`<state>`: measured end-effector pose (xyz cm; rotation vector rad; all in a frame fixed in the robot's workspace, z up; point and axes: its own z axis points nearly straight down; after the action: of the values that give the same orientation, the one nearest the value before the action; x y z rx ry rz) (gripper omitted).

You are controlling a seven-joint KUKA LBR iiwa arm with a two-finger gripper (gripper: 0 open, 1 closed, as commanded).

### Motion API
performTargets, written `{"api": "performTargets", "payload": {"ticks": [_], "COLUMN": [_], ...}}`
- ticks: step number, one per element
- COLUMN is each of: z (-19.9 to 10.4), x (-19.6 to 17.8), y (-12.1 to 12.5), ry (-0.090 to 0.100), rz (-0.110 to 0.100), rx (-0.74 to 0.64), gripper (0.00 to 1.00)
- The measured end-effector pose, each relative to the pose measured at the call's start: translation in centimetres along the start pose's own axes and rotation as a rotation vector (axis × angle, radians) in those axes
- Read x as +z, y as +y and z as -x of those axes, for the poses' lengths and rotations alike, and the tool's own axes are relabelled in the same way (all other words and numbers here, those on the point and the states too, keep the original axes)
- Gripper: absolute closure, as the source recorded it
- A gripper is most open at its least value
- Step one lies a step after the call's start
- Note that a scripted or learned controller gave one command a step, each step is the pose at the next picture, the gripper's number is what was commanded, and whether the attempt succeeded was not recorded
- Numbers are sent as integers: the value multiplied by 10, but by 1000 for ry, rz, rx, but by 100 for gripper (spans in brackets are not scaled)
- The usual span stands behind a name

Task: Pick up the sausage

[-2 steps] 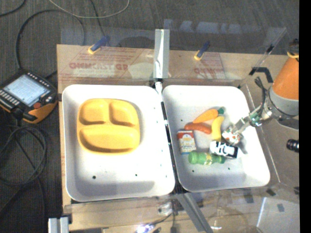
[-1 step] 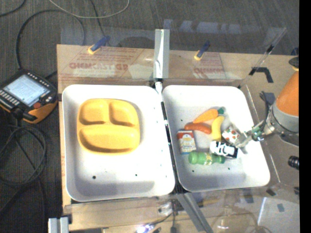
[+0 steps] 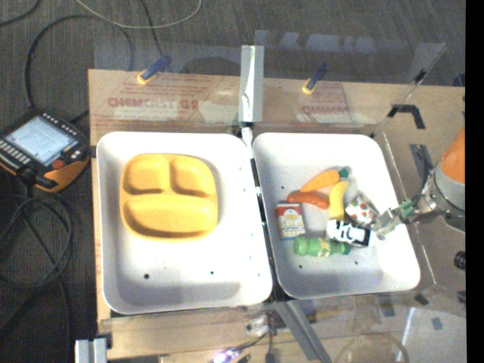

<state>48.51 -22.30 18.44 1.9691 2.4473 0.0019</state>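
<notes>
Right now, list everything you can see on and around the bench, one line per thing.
white bins: 2, white, side by side on the bench.
compartment tray: 1, yellow, in the left bin.
sausage: 1, red-orange, in the right bin, amid the pile.
carrot: 1, orange, just above the sausage.
small carton: 1, white and red, left of the pile.
green bottle: 1, green, lying at the pile's near edge.
black and white item: 1, beside the bottle; kind unclear.
teach pendant: 1, black and orange, on the floor at left.
clips: 2, blue and yellow, on the back panel.
gripper: 1, grey, over the right bin's right side, beside the pile.
</notes>
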Motion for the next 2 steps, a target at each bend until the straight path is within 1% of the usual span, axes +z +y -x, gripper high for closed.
{"api": "performTargets", "payload": {"ticks": [1,2], "z": [0,0], "x": [-10,-13], "y": [0,0], "ry": [-1,-3], "rz": [0,-1], "rx": [165,137], "gripper": [100,100]}}
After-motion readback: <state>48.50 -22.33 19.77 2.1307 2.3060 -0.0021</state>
